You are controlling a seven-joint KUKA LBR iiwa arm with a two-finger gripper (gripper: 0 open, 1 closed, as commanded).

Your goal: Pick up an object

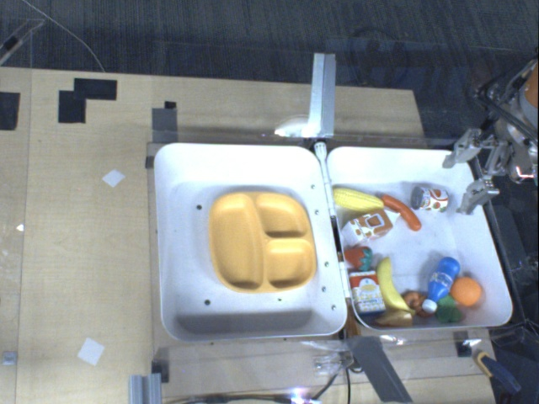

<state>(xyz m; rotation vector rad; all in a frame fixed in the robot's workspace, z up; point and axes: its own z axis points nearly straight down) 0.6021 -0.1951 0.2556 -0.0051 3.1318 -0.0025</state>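
A light wooden bench (76, 251) carries 2 shallow white bins side by side, with dark carpet beyond its far edge. The left bin (181, 225) holds 1 yellow compartment tray (259, 241), lying flat near the bin's centre. The right bin (480, 242) holds the loose objects: a corn cob (357, 199) and an orange carrot (402, 211) near the far left, a small can (429, 199) on its side just beside them, a small carton (370, 224), a red carton (365, 292), a banana (389, 284), a blue bottle (441, 278) and an orange (466, 292) at the near right corner. The gripper (477, 173) hangs over the far right edge of the right bin, fingers spread apart, nothing between them. It stands apart from the can, the nearest object.
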